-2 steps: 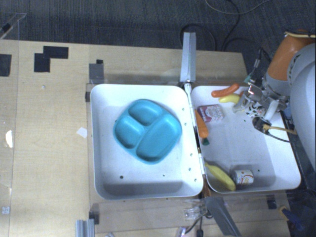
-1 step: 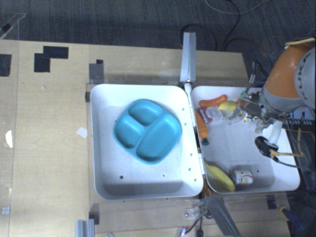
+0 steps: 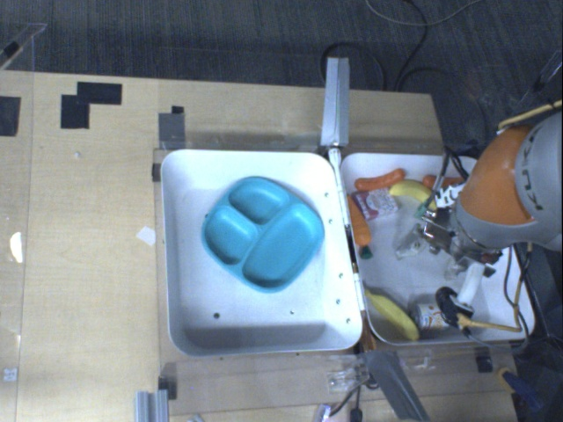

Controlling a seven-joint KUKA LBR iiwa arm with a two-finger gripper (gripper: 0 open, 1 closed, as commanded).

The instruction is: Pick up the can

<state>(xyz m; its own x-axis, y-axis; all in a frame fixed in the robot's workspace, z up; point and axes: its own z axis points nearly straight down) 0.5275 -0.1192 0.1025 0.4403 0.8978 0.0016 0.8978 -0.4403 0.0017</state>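
On tan bench [image 3: 88,262], right bin [image 3: 400,280], can [image 3: 431,316], carpet [image 3: 220,25]

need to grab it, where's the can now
In the camera view, the can lies at the right bin's bottom edge, just right of a banana.

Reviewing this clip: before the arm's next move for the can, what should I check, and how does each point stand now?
1. Can found: ok, at the near wall of the right bin.
2. Gripper over the can: not ok, it sits farther back in the bin, apart from the can.
3. Can lifted: not ok, it rests on the bin floor.
4. Room around the can: not ok, a banana lies close beside it.
5. Can upright or on its side: cannot tell.
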